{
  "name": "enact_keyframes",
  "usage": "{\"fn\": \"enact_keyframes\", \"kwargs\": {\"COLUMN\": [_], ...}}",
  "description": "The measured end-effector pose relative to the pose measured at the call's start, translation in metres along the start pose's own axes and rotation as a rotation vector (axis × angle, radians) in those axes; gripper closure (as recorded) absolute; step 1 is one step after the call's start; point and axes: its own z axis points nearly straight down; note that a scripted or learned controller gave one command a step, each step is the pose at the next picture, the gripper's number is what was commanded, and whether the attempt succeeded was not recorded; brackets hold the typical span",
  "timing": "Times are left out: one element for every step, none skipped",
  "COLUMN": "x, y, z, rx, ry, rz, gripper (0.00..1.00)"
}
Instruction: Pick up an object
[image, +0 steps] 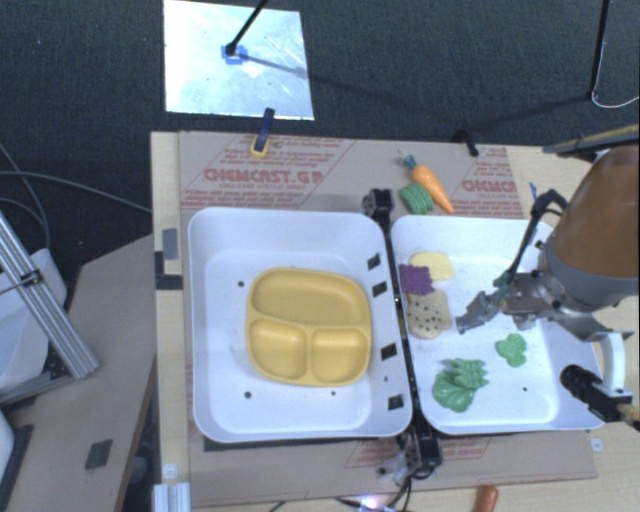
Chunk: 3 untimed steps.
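Green leafy toy (460, 384) lies just below the hand (478, 312).

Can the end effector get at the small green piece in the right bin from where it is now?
Probably yes: the small green piece lies alone on bare bin floor, just below the end effector.

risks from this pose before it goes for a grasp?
1. The gripper sits between targets in the right bin, above bare floor; a straight descent may close on nothing.
2. The purple piece, yellow piece and speckled tan piece lie touching, so a grab there may shove neighbours or pinch two.
3. That cluster hugs the bin's left wall, leaving little room for a finger.
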Motion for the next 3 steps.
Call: {"fn": "enact_keyframes", "kwargs": {"x": [-0.026,-0.1,-0.117], "y": [0.017,0.062,-0.009], "z": [0.068,0.058,0.112], "rx": [0.012,0.003,0.018], "ry": [-0.001,-0.006,0.0], "rz": [0.01,0.012,0.014], "gripper": [0.0,0.0,0.0]}}
